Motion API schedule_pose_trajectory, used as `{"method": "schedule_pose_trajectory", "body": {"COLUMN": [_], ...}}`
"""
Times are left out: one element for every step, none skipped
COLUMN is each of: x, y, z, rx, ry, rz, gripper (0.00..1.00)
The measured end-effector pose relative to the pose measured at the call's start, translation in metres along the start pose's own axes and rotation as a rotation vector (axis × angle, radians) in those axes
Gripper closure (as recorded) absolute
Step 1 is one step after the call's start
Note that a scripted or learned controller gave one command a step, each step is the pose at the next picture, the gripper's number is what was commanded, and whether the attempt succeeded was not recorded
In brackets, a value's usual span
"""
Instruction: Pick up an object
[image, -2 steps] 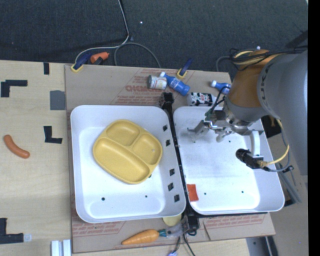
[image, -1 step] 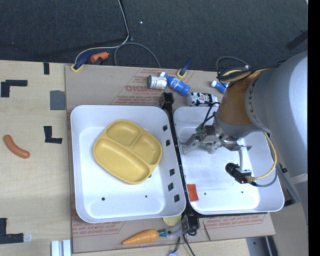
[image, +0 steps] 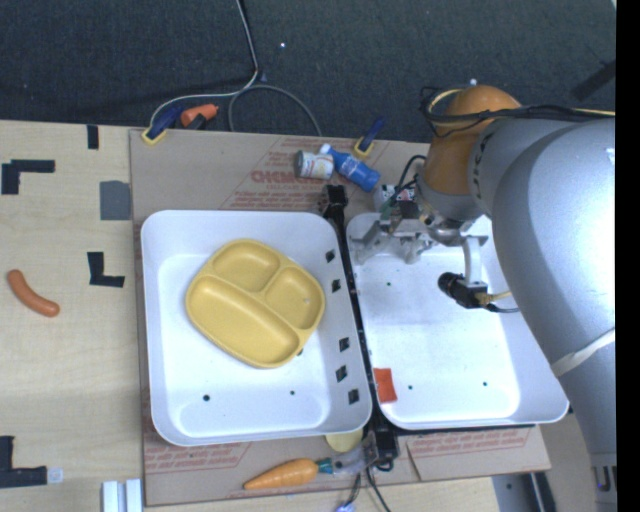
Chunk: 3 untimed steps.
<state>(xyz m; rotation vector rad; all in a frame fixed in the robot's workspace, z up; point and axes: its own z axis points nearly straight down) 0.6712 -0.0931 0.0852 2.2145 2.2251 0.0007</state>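
A yellow divided plate (image: 256, 300) lies in the left white bin (image: 165, 400), tilted toward the bin's middle. My gripper (image: 388, 238) hangs low over the far left corner of the right white bin (image: 450, 385), close to the divider between the bins. Nothing shows in its grasp. A small orange tag-like piece (image: 383, 384) sits at the right bin's near left edge. The grey arm with its orange band (image: 470, 120) covers the right bin's far right part.
Outside the bins, a blue and white bottle (image: 338, 165) lies behind them. A toy carrot (image: 283, 474) rests on the board in front, and an orange sausage (image: 32, 293) lies far left on the bench. Clamps and cables run along the back edge.
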Motion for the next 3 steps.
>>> {"method": "schedule_pose_trajectory", "body": {"x": [-0.122, -0.02, -0.003], "y": [-0.004, -0.086, -0.015], "z": [-0.024, -0.017, -0.003], "rx": [0.0, 0.011, -0.002], "ry": [-0.004, 0.007, 0.001], "rz": [0.011, -0.001, 0.0], "gripper": [0.0, 0.0, 0.0]}}
